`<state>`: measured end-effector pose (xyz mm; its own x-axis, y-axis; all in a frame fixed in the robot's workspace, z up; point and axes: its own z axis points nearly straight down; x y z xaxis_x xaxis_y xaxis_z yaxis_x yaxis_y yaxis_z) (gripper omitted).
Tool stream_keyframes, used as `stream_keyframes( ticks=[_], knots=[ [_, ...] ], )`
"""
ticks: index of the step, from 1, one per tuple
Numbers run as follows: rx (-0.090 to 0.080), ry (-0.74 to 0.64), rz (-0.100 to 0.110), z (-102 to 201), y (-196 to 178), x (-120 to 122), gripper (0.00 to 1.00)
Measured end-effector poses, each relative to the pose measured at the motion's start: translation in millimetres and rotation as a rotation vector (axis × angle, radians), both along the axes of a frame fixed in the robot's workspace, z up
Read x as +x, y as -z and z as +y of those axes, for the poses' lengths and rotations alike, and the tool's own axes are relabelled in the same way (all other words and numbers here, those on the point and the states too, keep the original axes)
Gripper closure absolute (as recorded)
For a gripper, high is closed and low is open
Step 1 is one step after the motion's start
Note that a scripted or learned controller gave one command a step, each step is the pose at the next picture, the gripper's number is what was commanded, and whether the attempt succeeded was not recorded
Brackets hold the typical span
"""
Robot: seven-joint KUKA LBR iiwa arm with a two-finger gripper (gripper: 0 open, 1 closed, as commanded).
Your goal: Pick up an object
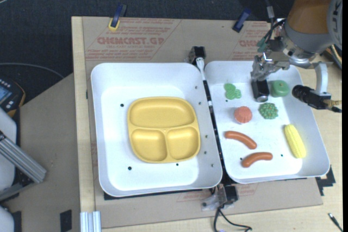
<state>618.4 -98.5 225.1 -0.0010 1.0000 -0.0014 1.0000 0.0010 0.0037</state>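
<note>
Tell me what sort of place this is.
Probably a robotics lab test bench: two white bins clamped to a board, toy food such as a corn cob, and the arm's claw over the right bin.

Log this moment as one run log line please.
arm: over right white bin | gripper: low among toy foods, nothing seen held | nearest: green round toy vegetable | yellow divided plastic plate: left bin

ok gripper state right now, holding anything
Gripper: low in the right bin, among the toy foods; whether it holds anything cannot be told.
</note>
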Motion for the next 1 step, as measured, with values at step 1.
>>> stream_keyframes(
  ticks=[1],
  knots=[
    [0.002, -0.005, 0.0, 47.3, -7.8, 0.4, 1.0]
  ],
)
